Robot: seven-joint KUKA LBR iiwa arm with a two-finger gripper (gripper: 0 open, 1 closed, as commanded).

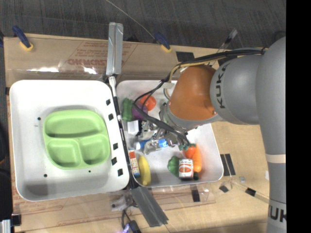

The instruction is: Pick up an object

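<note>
The banana (pixel 144 169) is the object I would name as my likeliest target: it lies in the right bin (pixel 214 144), near the bottom-left corner, just beside the divider between the two bins. Its long axis runs roughly up and down the camera view, tilted a little, with one end toward the bin's front wall and the other toward the clutter in the middle. Which end is the stem I cannot tell.

My pincer (pixel 158 139) is low in the middle of the right bin, over a tangle of small things; whether it is open or shut, the view does not show, and I see nothing clearly gripped.

What could go wrong, as I judge it: the things are packed close. A can (pixel 185 169) stands just beside a green vegetable (pixel 173 164) and a carrot (pixel 195 155), and purple and green pieces crowd the upper left, so closing there could catch two things or only nudge one aside. The banana lies hard against the wall, leaving little room on that side; a descent there could strike the divider or skid off the curved skin. The left bin holds a green tray (pixel 75 139), well apart from all this.
</note>
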